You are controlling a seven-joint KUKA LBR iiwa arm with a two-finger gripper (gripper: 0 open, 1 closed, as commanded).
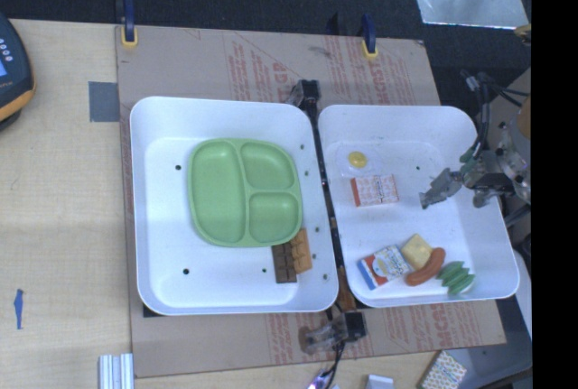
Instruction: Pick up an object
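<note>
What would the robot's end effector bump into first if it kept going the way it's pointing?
The end effector points left across the right bin. Going straight on, it would probably meet the small red-and-white packet first. Its height above the bin floor is unclear, so it might pass over it.

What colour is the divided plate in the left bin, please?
Light green, seen in the camera view.

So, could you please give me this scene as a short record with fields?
left bin: green divided plate, brown chocolate bar by its lower right corner
right bin: yellow disc, red and white packet, small carton, yellow block, sausage, green vegetable
gripper: over right bin, right side, holding nothing visible
</note>
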